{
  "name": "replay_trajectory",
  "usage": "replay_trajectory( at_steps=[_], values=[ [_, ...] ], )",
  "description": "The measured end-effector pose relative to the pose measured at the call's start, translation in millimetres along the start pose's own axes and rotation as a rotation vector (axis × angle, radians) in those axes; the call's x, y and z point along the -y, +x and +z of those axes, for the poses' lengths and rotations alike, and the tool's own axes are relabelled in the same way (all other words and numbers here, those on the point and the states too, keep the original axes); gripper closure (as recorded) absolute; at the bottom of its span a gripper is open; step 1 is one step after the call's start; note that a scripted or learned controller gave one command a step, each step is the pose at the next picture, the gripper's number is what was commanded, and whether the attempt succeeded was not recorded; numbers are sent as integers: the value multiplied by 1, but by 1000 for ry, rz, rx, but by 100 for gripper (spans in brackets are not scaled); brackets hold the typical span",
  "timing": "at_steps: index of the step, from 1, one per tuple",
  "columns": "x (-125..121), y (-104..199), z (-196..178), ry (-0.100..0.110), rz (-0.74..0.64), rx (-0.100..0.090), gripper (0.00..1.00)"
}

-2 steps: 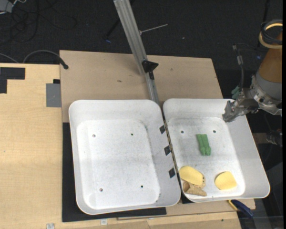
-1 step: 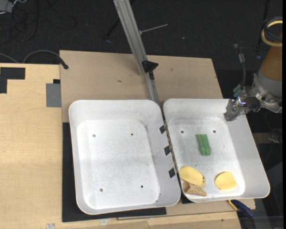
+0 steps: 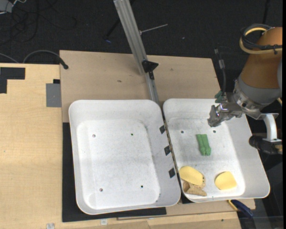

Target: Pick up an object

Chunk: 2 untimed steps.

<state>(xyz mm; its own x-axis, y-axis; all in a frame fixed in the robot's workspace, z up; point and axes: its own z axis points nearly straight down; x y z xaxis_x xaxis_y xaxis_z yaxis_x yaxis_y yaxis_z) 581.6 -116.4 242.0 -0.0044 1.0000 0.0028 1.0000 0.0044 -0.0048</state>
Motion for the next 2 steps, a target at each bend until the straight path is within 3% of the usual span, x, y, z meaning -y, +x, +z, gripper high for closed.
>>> replay_trajectory(
  at_steps=[2],
  values=[
    [18,108,-9,0,0,0,100]
  ],
)
